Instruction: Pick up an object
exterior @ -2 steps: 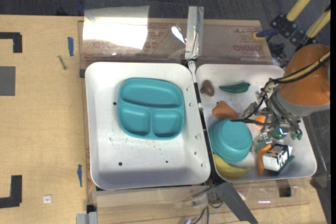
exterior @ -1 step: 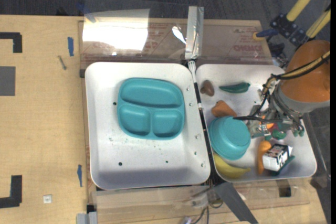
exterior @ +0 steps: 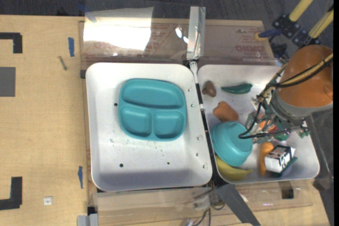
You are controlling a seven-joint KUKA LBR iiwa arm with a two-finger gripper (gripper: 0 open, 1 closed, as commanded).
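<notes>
Gripper [exterior: 265, 127] hovers over one teal bowl [exterior: 231, 143] and one banana [exterior: 233, 170].

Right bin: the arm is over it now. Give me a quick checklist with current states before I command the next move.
1. Pincer is above the right bin, near the teal bowl: ok.
2. Pincer open or shut: cannot tell; wires and the wrist hide it.
3. Object held: cannot tell; nothing shows between the fingers.
4. Targets separated: not ok. The bowl lies tilted against the banana, and the orange piece touches the small white carton.
5. Easier targets free: ok. The brown piece, green pepper and orange lump lie apart.
6. Left bin holds the teal divided plate, away from the arm: ok.
</notes>
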